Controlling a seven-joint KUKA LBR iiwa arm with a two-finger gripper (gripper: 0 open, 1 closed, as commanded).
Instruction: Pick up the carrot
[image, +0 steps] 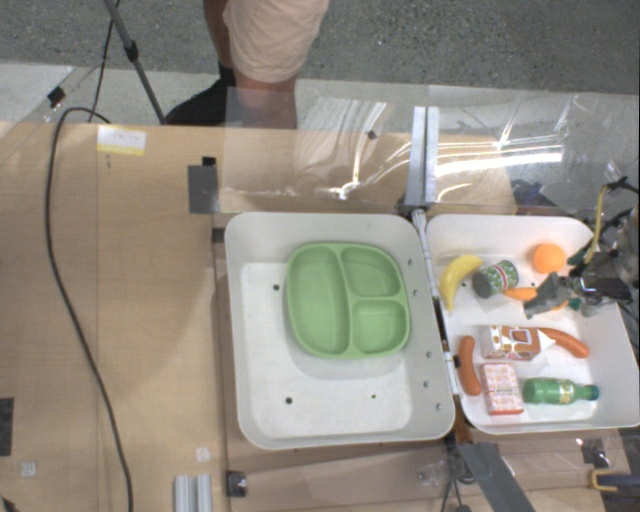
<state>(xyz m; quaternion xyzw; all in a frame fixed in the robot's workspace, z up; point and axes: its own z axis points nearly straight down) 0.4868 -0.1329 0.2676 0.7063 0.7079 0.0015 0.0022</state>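
Orange and tapered, the carrot (519, 294) lies in the right bin (450, 405), between the green-labelled can (495, 277) and my claw (547, 297), below the orange fruit (548, 258). Only a short length of it is visible; its far end runs under my claw. My claw sits low over that end, apparently touching it. I cannot tell its opening.

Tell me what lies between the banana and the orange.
In the camera view, a small can lies on its side between the banana and the orange.
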